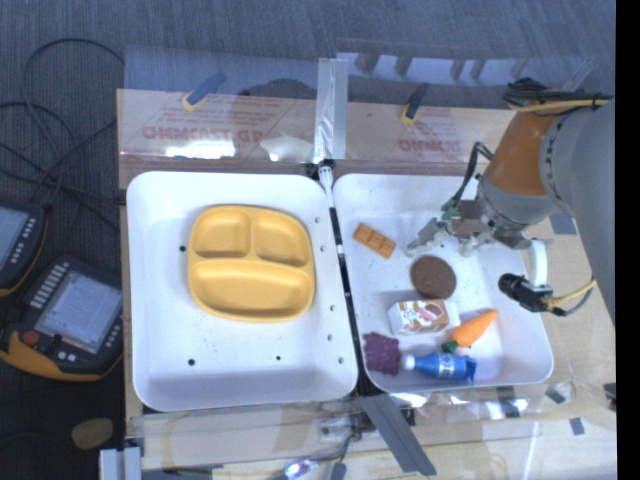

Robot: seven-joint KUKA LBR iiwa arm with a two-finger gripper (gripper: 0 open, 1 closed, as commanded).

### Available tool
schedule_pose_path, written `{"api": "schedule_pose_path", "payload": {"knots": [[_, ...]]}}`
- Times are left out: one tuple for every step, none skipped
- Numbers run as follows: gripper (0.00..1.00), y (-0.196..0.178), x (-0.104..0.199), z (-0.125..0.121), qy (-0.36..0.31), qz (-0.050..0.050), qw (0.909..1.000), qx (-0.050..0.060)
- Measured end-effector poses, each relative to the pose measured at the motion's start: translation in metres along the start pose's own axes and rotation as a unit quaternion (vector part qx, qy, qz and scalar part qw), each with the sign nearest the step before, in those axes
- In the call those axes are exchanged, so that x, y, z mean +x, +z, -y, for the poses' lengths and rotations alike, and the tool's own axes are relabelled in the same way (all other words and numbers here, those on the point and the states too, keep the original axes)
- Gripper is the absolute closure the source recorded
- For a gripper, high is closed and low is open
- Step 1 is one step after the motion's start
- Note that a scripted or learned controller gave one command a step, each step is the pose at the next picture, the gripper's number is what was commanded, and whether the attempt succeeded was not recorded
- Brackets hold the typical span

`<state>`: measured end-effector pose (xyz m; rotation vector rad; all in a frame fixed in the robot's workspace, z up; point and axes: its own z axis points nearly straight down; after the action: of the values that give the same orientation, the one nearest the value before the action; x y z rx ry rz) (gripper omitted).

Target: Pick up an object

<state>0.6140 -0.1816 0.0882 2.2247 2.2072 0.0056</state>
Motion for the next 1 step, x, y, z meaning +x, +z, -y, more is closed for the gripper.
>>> {"api": "schedule_pose_path", "payload": {"knots": [[0.00, -0.0015, 0.0119, 0.0523, -0.015, 0.001, 0.9999, 0.000]]}}
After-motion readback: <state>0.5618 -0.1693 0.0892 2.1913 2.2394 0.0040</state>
